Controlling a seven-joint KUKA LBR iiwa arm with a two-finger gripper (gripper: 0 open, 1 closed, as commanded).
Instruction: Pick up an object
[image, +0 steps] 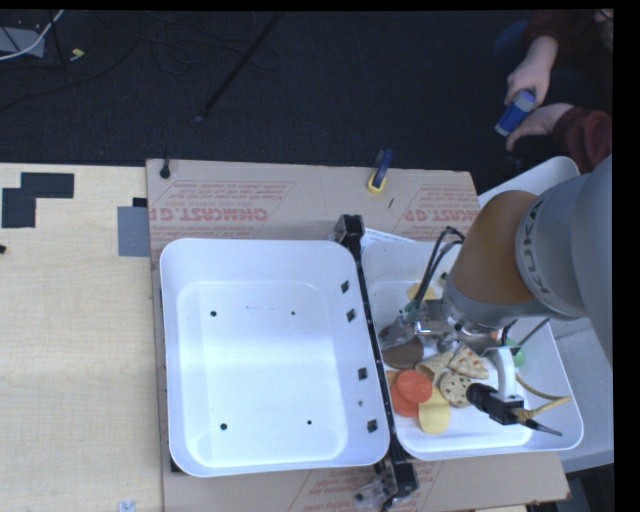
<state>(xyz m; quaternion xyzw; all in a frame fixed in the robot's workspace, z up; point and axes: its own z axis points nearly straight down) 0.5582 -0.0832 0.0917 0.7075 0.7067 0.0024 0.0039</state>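
Heaped in the lower-left corner of the right bin (487, 450): a red-orange disc (409, 391); a yellow piece (434, 418) touching its lower right side; a tan speckled piece (459, 376) just beside both, toward the bin's middle; a brown piece (402, 353) above the disc, near the left wall; none seen lifted, none seen between the jaws.

Low over that heap, the gripper (420, 322), just above the brown piece and near the left wall; cannot tell whether jaws open or closed, hidden under wrist and cabling; cannot tell either whether touching anything. Behind it, the grey arm (530, 250), covering much of the bin's right half.

Judged from this: reach made, grasp unconfirmed, lift wholly left to do; 0 of 1 objects picked as far as visible. Likely next need: closing on 1 piece of the crowded heap without dragging neighbours, then rising clear of the bin's wall.

Alongside, the left bin (260, 340), sharing 1 long edge with the right bin. Under the 2 bins, a cardboard sheet (230, 205) on the bench (70, 350); beyond the cardboard's far right corner, a person's hand (528, 70) with a blue thing (516, 112), well apart from the bins.
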